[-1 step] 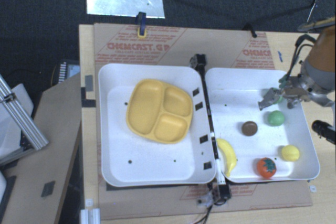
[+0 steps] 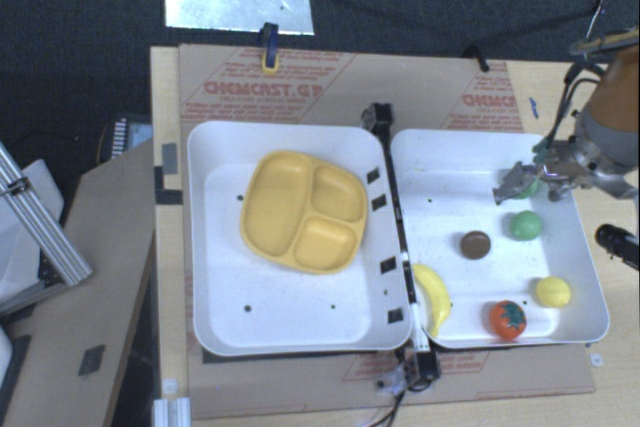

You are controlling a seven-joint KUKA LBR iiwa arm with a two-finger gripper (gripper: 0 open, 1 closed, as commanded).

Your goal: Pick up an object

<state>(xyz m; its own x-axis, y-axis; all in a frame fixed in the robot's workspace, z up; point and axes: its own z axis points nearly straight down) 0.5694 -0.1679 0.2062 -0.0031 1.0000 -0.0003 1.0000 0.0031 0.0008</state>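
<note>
"CHEMCAST" printed in red on brown sheet [image 2: 262, 87] beneath bins. Left bin [image 2: 220, 315]: yellow divided plate [image 2: 303, 211]. Right bin [image 2: 580, 315]: banana [image 2: 433, 295] at 7 o'clock, brown disc [image 2: 475, 244] at centre, tomato [image 2: 507, 318], green ball [image 2: 526, 225], lemon [image 2: 552, 292]. Green ball just beside gripper [image 2: 512, 185], at its 5 o'clock. Arm [image 2: 610, 120] entering from 3 o'clock, wrist over far rim. Finger state: cannot tell.
</note>
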